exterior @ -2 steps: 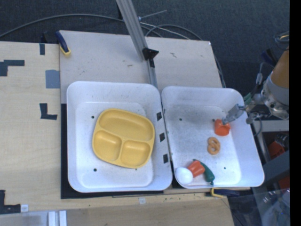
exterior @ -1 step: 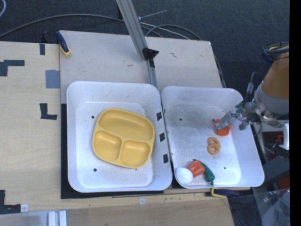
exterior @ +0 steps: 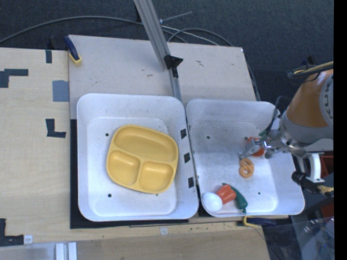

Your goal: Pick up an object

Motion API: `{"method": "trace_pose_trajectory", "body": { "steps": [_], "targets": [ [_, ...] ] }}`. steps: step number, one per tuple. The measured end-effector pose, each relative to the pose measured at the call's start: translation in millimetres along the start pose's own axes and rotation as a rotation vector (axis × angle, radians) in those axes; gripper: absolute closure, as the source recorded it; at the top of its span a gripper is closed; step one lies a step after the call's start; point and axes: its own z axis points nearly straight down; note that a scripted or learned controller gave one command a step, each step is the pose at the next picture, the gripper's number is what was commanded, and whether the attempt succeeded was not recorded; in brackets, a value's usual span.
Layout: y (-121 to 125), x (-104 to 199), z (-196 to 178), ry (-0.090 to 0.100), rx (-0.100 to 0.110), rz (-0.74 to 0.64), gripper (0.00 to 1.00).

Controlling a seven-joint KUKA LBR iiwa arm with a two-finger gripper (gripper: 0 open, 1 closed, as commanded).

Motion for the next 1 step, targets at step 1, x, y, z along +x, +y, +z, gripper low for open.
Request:
{"method": "trace_pose_trajectory", "body": {
  "steps": [1],
  "targets": [
    [1.2, 0.1, -13.7, -0.001, -0.005, -0.002, 1.0]
  ]
}}
